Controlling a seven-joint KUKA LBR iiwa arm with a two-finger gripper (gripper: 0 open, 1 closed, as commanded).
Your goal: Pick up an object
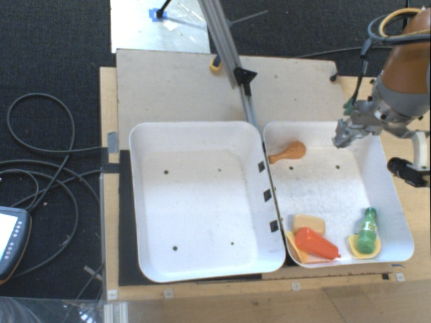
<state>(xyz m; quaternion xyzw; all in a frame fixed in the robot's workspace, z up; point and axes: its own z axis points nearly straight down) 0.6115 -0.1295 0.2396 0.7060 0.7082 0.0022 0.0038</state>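
Observation:
The right bin (384, 200) holds a brown drumstick-shaped toy (289, 153) near its far left corner. At its near edge lie a tan block (310, 223), a red-orange carrot-like piece (316, 244) and a green bottle (367, 231) resting on a yellow piece (363, 249). My gripper (345, 135) hangs over the bin's far right part, to the right of the drumstick and apart from it. Nothing shows between its fingers.
The left bin (202, 200) sits beside the right one, with a divider marked by black tabs (267, 195) between them. A slanted metal pole (225, 39) crosses the back board. Cables lie on the dark floor at left.

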